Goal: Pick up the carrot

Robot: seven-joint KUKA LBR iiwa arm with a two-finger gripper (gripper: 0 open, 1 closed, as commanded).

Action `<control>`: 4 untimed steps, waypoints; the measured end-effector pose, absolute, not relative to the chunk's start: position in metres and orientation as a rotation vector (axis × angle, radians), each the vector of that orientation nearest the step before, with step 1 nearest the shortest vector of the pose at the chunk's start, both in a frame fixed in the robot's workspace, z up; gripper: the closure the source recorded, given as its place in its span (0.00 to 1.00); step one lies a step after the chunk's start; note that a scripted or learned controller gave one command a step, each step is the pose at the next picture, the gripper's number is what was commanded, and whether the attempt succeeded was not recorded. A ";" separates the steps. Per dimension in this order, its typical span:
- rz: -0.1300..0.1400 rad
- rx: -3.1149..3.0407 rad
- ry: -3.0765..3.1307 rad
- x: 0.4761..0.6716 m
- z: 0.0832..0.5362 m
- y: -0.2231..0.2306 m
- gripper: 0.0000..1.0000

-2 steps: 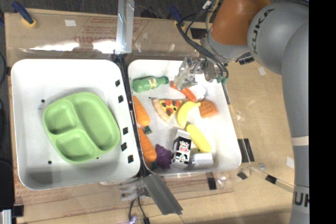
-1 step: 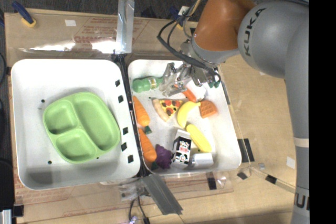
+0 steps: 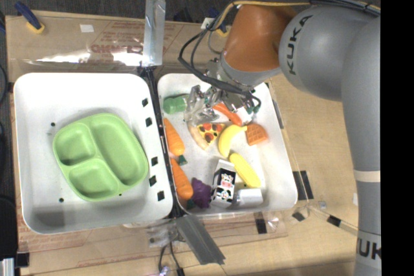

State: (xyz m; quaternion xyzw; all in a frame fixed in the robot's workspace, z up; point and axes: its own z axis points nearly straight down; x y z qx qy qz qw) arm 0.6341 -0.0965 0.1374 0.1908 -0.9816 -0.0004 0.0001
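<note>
Lying along the left wall of the right bin (image 3: 284, 165), the carrot (image 3: 173, 137) is pointing its green top toward the bin's near end, with a second carrot (image 3: 182, 181) lying just below it beside a purple grape bunch (image 3: 201, 191). It is looking like a light, stiff plastic toy, smooth and likely slippery, so I judge that gripping across its thick orange middle is the safest choice, though the wall is crowding one side. The jaws (image 3: 217, 103) are hovering over the bin's far end, above a pizza slice (image 3: 207, 132) and a banana (image 3: 229, 139); whether they are wide or narrow, I cannot tell. The green plate (image 3: 100, 155) is sitting in the left bin (image 3: 32, 94).
</note>
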 end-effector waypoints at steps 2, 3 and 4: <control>0.002 0.473 -3.112 0.647 0.125 -0.099 1.00; 0.002 0.404 -3.121 0.658 0.112 -0.106 1.00; 0.001 0.617 -3.083 0.658 0.109 -0.091 1.00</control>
